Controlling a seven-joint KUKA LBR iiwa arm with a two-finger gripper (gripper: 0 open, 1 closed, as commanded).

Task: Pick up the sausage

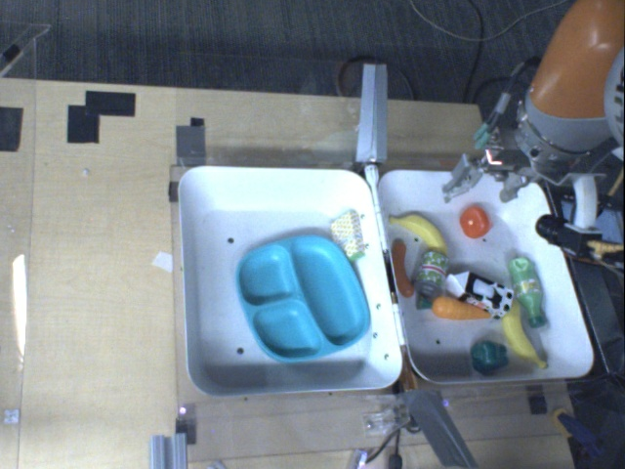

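Reddish-brown sausage (399,266) lies against the right bin's (576,360) left wall while your gripper (487,176), fingers spread and empty, hovers at the far edge: approach step, calling for leftward, nearward travel before descent.

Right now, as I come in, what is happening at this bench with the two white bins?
A grey arm with an orange band reaches in from the right. Its two-finger gripper hangs open above the far edge of the right white bin, holding nothing. The slim reddish-brown sausage it should pick up lies untouched along that bin's left wall, beside a yellow banana and a small green can. The left white bin holds a blue divided plastic tray.
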